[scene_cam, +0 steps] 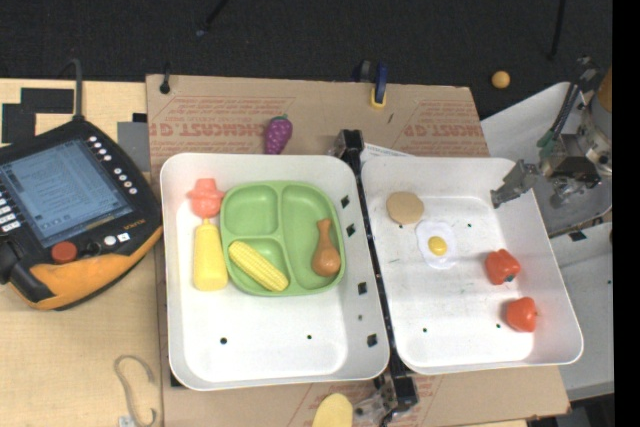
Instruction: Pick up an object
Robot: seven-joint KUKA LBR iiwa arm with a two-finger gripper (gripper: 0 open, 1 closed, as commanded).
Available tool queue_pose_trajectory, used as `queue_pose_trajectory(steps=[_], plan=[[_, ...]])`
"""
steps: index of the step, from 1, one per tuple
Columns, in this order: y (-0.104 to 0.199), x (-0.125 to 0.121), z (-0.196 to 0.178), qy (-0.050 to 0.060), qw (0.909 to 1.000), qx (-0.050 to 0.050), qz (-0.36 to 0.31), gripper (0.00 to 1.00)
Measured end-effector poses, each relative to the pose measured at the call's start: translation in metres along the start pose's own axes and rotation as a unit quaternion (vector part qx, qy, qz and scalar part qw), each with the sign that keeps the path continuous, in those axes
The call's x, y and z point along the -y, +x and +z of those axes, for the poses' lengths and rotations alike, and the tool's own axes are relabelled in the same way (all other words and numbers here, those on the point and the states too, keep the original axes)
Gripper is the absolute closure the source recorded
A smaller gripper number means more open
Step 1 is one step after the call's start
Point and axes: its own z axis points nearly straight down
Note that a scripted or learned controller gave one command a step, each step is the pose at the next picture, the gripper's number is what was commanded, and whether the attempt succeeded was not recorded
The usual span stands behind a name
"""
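My gripper [556,177] hangs over the far right rim of the right bin [470,360], with nothing visible in it. In that bin lie a tan round cookie [405,207], a fried egg [437,245] and two red toy pieces [502,266] [520,314]. The nearer red piece is below and left of the gripper. The left bin [260,345] holds a green divided plate [280,215] with a corn cob [258,266] and a drumstick [325,250]. Beside the plate lie a yellow bottle [208,256] and a pink-red toy [204,198].
A purple grape bunch [277,134] lies on the cardboard behind the left bin. A yellow item [333,410] sits at the front edge. A teach pendant [70,205] rests on the bench at left. An orange ball [500,79] lies far back right.
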Motion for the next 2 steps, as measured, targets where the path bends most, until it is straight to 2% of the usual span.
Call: queue_pose_trajectory(steps=[1,2], plan=[[0.000,-0.002,-0.007,-0.006,1.0000,0.001,-0.001,0.00],[-0.001,-0.008,0.039,-0.004,1.0000,0.001,-0.002,0.00]])
